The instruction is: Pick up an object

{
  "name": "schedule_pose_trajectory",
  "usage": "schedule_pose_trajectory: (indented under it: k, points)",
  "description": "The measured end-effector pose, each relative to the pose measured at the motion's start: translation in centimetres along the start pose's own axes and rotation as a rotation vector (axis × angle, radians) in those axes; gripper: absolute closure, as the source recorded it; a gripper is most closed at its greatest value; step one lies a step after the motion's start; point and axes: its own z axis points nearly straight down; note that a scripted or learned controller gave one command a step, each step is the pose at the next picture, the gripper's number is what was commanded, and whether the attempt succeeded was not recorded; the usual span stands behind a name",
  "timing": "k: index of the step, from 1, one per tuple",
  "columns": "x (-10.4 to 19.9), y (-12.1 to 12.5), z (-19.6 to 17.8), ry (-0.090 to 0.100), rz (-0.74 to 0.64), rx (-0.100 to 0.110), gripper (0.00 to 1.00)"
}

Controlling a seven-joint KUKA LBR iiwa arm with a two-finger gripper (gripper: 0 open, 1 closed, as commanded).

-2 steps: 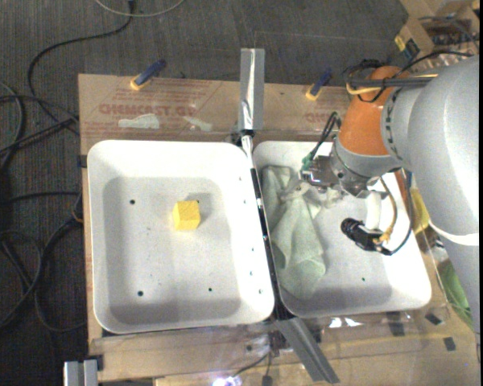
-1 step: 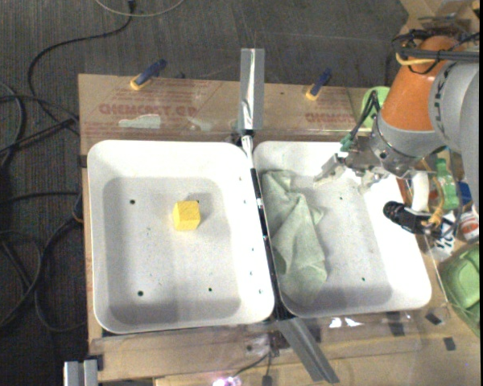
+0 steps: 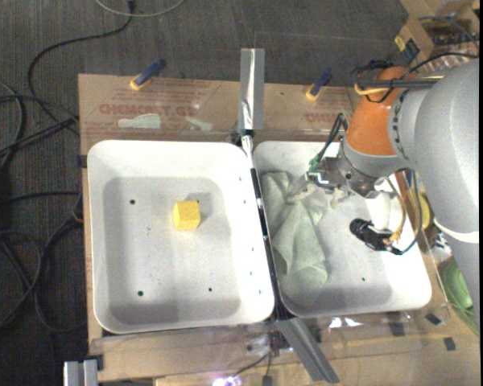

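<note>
A small yellow cube [image 3: 187,215] lies near the middle of the left white bin [image 3: 113,296]. A pale green cloth [image 3: 299,236] is crumpled along the left side of the right white bin [image 3: 386,292]. My gripper [image 3: 324,186] hangs low over the upper part of the right bin, at the cloth's top right edge, under the orange band of the wrist [image 3: 370,131]. The cloth's top fold rises toward the gripper, and whether the two touch is hidden by the wrist.
A metal post [image 3: 251,87] stands behind the ridge between the two bins. Blue and yellow clamps [image 3: 147,73] hold the board at the back. Loose cables [image 3: 32,79] lie on the floor at the left.
</note>
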Motion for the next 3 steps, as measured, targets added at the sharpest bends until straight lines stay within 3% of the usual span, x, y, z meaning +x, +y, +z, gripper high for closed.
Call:
schedule_pose_trajectory:
  k: [1,2,3]
  points:
    - [-5.9,0.7,-7.9,-0.002,0.168,0.005,0.0]
    - [-9.1,-0.4,-14.9,-0.001,0.168,0.004,0.0]
    - [-9.0,-0.6,-14.2,-0.001,-0.018,0.004,0.0]
